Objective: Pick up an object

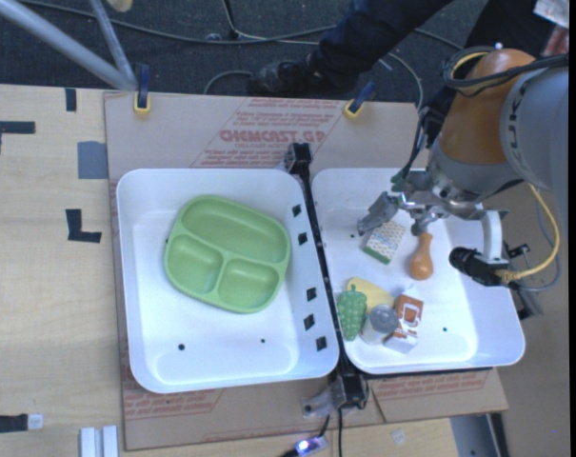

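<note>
Gripper [398, 219] hangs over the right bin [459, 350], fingers spread, just above a small patterned packet [384, 241] (green tray [228, 253] lies left).

Your arm [516, 103] comes in from the right side of the right bin [478, 346], grey housing with the orange band [483, 112] sitting above the bin's far right corner. From there the wrist bends down and leftward over the bin's upper half. Your gripper [399, 215] hangs above the bin's upper middle, its metal fingers [373, 219] splayed outward and pointing down toward the bin floor, jaws spread apart with nothing between them. A black cable loops off the wrist toward the bin's right rim
</note>
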Motion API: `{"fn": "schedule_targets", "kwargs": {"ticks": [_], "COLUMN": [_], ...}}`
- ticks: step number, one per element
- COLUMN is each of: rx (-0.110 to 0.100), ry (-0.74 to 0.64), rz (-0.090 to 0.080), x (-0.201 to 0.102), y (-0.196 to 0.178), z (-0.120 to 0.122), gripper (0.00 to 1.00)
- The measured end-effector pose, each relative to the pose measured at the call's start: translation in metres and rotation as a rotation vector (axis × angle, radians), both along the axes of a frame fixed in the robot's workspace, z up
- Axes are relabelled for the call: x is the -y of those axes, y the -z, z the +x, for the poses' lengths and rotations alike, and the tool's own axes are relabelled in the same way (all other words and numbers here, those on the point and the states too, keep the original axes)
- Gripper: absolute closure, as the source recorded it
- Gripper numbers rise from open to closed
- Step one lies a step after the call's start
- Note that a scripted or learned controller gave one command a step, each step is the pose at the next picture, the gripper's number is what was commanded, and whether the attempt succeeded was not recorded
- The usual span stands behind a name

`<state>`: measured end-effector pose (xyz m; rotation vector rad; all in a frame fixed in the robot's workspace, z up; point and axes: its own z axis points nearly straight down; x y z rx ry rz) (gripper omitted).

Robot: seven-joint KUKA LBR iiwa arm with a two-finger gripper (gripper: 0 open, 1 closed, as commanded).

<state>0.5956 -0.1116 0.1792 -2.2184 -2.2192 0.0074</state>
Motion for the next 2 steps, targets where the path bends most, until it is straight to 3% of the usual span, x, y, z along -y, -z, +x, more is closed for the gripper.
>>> {"fn": "schedule_targets", "kwargs": {"ticks": [1, 2], "rx": [-0.002, 0.011], "ry": [0.0, 0.001], "rz": [0.0, -0.006], "x": [0.008, 0.01], "y": [0.061, 0.092], "z": [-0.002, 0.0], "gripper": [0.0, 0.0]}}
